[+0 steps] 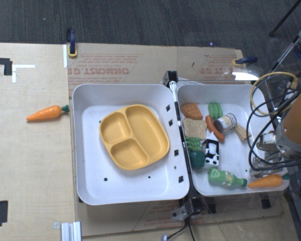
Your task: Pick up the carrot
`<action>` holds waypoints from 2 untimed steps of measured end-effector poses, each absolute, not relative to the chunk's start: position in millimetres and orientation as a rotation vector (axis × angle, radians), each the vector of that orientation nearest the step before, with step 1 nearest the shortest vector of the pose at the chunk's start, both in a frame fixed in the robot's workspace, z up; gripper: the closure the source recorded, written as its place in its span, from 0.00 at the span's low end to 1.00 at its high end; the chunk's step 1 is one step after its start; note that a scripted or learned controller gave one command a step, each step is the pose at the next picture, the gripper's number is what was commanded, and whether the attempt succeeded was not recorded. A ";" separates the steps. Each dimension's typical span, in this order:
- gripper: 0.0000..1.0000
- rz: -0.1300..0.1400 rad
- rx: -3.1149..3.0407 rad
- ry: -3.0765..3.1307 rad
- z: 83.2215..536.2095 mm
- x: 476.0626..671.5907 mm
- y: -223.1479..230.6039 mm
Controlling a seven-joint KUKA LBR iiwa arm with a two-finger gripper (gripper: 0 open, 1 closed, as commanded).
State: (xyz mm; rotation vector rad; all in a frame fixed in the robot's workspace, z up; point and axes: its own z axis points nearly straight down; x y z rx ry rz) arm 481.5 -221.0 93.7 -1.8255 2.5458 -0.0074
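Left bin: yellow three-compartment plate, tilted, nothing on it. Right bin: bread slice, brown toast, green stack, sausage, tin can, black-white carton, green bottle lying flat, carrot just beside bottle at near right corner. Second carrot on bench, left of bins. Arm over right edge, cables looping; gripper state: cannot tell.

2 carrots – 1 on the bench, 1 in the right bin.
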 end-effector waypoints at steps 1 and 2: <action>0.00 -0.004 -2.180 2.251 92.7 480.9 -220.6; 0.00 -0.003 -2.416 1.996 92.5 480.5 -220.3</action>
